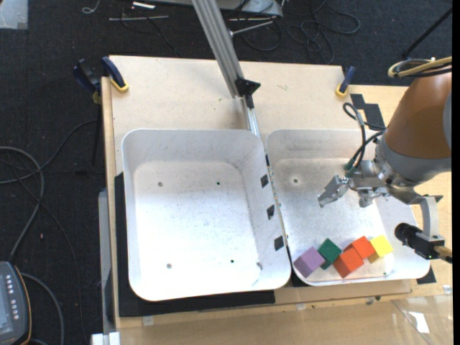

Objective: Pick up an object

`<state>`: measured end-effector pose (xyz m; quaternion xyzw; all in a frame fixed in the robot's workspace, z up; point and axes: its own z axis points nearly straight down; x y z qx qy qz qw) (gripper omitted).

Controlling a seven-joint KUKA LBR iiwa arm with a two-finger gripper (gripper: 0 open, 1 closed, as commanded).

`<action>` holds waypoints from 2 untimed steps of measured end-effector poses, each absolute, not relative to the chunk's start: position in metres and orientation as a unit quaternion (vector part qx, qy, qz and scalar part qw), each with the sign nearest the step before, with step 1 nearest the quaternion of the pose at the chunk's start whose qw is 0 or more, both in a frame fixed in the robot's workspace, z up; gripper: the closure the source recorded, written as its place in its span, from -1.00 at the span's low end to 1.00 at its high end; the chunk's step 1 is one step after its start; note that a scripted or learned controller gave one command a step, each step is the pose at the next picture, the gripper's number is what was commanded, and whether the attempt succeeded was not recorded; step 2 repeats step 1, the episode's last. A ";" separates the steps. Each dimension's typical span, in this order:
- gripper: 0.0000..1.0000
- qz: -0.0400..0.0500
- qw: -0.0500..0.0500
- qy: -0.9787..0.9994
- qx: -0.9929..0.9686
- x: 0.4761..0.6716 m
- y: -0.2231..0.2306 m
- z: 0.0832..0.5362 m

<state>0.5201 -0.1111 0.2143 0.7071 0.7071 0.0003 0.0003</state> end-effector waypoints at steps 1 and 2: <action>-1.00 0.000 0.001 0.706 0.708 0.545 -0.173 0.094; -1.00 0.000 0.001 0.706 0.708 0.545 -0.173 0.094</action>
